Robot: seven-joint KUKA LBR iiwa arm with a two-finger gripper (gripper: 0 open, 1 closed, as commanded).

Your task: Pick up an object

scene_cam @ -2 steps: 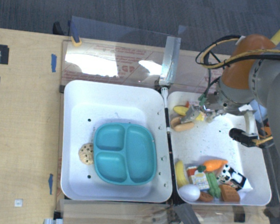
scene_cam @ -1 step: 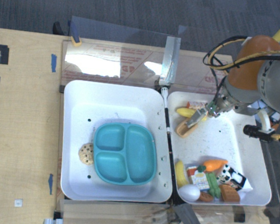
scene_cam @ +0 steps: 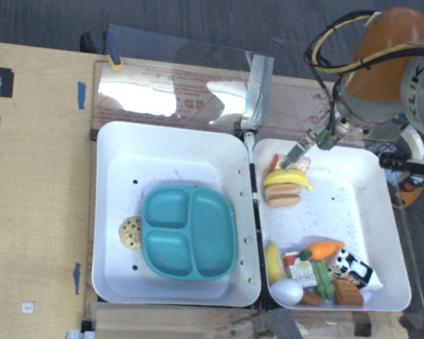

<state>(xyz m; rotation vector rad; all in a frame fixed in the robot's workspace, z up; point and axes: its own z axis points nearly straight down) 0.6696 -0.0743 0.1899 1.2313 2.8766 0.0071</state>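
My gripper [scene_cam: 295,158] hangs over the back left corner of the right bin [scene_cam: 386,219], slanting down from the grey and orange arm [scene_cam: 390,63]. Its tip is just above and behind a yellow toy banana [scene_cam: 288,180] that lies on a tan bun [scene_cam: 282,197]. A small red piece [scene_cam: 275,162] shows right beside the tip. Nothing can be made out in its grasp.
At the right bin's front lie several toys: a yellow banana [scene_cam: 270,260], a white egg [scene_cam: 286,291], an orange carrot [scene_cam: 325,250], a black-and-white cow piece [scene_cam: 353,268]. The left bin [scene_cam: 115,163] holds a teal divided plate [scene_cam: 189,231] and a cookie [scene_cam: 130,232].
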